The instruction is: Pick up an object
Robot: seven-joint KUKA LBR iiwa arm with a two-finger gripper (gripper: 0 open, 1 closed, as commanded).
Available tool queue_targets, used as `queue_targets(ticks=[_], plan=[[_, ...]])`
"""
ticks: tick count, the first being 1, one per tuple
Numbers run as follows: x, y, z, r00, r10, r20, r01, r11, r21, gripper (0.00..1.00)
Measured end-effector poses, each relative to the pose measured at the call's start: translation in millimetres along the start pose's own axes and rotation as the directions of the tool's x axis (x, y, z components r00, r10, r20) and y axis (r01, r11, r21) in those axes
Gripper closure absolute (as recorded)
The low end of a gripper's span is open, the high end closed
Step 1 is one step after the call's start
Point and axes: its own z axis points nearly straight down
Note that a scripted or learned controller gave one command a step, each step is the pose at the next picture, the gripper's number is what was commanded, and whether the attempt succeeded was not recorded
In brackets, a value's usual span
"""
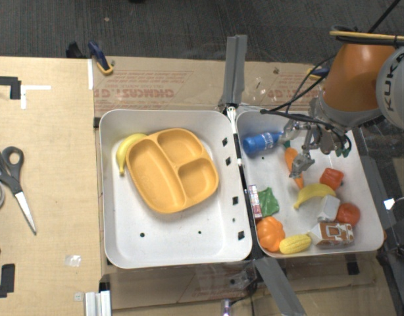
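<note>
Bright, even light; soft shadows.

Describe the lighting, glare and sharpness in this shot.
Camera view: even overhead light, soft shadows inside the left bin; mild glare on the orange band; the orange divided plate reads sharp, while the gripper and the right bin's small items look slightly soft.

floor (189, 12): dark grey carpet | bench (44, 176): light wood | cardboard sheet (156, 87): brown, behind bins

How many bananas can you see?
2. One banana lies in the left bin, tucked against the yellow plate's left edge. The other banana is in the right bin, below the gripper. More might hide under the toys.
</note>
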Motion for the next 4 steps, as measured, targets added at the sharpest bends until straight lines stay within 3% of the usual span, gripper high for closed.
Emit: queue_targets(ticks=[1,2,3,4], plan=[[9.9,-9.9,21.3,0.996,0.092,-0.013,-0.092,0.996,-0.005,0.0],[7.7,-9.8,10.2,0.996,0.09,-0.006,-0.09,0.996,-0.003,1.0],[7.7,-9.7,10.2,0.996,0.09,-0.007,-0.09,0.996,-0.003,0.0],[5.9,-10.1,-0.6,0.996,0.089,0.0,-0.089,0.996,-0.002,1.0]])
